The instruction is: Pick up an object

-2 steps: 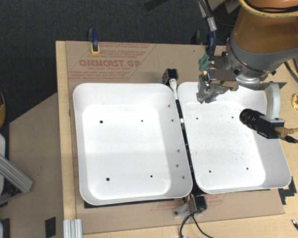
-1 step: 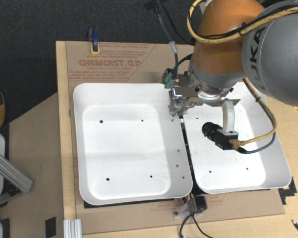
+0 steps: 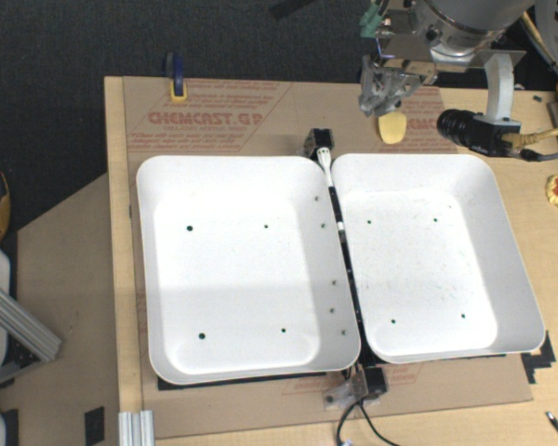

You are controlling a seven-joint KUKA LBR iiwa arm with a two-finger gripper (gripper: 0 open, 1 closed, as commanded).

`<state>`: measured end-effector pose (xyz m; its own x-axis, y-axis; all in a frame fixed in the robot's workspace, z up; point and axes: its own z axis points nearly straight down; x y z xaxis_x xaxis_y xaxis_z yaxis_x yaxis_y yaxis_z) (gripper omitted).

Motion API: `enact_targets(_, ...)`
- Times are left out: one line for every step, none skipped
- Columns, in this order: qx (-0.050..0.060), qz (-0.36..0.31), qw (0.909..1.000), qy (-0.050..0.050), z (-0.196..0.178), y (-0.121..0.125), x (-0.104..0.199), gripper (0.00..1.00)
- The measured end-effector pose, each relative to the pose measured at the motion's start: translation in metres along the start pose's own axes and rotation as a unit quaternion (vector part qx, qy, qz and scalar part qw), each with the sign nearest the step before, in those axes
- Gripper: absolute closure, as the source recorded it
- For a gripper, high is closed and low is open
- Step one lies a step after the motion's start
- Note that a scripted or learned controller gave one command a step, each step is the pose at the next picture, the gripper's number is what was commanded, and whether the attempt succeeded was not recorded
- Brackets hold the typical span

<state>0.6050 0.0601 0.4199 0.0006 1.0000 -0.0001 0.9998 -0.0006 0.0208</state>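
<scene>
The tool (image 3: 387, 96) hangs over the far side of the table (image 3: 232, 119), behind the right bin (image 3: 502, 249), with a small yellow thing (image 3: 392, 126) pinched at the tips of its closed-in fingers

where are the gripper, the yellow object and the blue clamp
gripper (image 3: 387, 108), camera view, midway between its fingertips
yellow object (image 3: 392, 127), camera view, its middle
blue clamp (image 3: 177, 72), camera view, its body

bins (image 3: 232, 277): plain white, tiny dark dots
my tool (image 3: 387, 100): grey metal
object (image 3: 392, 126): pale yellow
counter (image 3: 121, 137): tan, red lettering
</scene>
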Motion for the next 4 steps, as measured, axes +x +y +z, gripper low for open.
enact_targets(0.014,-0.002,0.9999,0.0,0.094,0.044,0.039,1.0)
enact_targets(0.018,-0.006,0.9998,0.001,0.235,0.039,0.157,1.0)
enact_targets(0.005,0.003,1.0,0.0,0.131,0.034,0.082,1.0)
enact_targets(0.011,-0.003,0.9999,0.001,0.193,0.056,0.159,1.0)
